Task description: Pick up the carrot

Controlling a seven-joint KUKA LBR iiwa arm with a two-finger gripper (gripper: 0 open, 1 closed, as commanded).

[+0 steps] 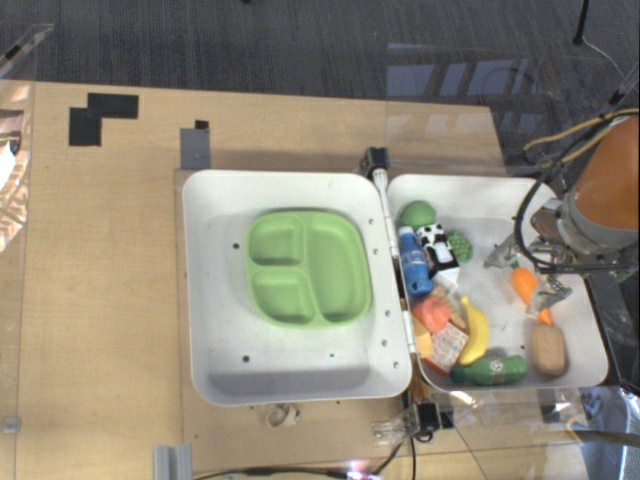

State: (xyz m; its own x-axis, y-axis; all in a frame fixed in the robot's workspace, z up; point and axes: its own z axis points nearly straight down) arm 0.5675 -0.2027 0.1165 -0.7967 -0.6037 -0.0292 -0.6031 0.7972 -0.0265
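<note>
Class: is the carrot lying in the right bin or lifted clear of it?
Cannot tell: the carrot sits at the gripper, over the right bin.

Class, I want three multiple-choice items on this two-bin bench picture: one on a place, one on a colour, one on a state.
1. The green plate lies in:
A. the left bin
B. the right bin
C. on the bench outside the bins

2. The carrot is:
A. blue
B. orange
C. white

3. The banana is:
A. lying in the right bin
B. on the plate
C. on the floor

Answers:
1 A, it rests in the left bin.
2 B, it is orange beside the gripper.
3 A, it lies among toys in the right bin.
</note>
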